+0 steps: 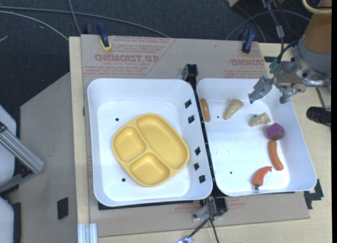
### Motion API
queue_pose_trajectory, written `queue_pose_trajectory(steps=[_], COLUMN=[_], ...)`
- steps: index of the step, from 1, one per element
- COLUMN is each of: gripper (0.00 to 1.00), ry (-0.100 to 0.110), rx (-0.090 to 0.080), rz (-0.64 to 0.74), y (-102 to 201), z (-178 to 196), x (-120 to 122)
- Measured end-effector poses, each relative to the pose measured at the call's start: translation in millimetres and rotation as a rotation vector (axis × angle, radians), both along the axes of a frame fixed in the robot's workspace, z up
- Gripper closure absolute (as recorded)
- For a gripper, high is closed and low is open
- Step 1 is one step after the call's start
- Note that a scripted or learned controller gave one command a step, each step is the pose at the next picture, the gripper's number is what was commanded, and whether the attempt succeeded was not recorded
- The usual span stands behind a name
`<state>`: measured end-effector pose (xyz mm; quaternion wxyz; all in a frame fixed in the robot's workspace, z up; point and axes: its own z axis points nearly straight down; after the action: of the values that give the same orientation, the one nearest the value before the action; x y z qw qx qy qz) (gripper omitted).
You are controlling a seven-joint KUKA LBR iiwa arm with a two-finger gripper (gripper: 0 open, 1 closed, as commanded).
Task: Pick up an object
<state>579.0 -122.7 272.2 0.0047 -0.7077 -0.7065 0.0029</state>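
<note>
While the two shallow white bins are lying side by side on the bench, a small orange-red chilli-shaped toy with a green stalk (261, 175) is being shown nearest the lower rim of the right bin (295, 184). Just beyond it, a smooth orange-red sausage-shaped piece (276, 155) is being seen lying lengthwise, almost touched at its far end by a small purple knobbly object (275, 130). A yellow three-compartment plastic tray (150, 148) is being held in the left bin (100, 94). Farther back, a pale beige lump (259, 119), a tan cone-shaped piece (232, 108) and a slim orange stick (205, 109) are being displayed apart from one another. Above the far right corner, the grey two-finger gripper (271, 94) is being held with its fingers spread apart, with nothing gripped between them.
</note>
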Motion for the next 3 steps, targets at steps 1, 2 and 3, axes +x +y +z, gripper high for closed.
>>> queue_pose_trajectory(steps=[1, 2, 3], gripper=[0.00, 0.00, 0.00], ry=[-0.009, -0.005, -0.003], rx=[-0.001, -0.001, 0.000], rz=[0.002, 0.002, 0.001], y=[0.1, 1.0, -5.6], z=[4.8, -37.6, -83.9], x=[1.7, -1.5, -6.4])
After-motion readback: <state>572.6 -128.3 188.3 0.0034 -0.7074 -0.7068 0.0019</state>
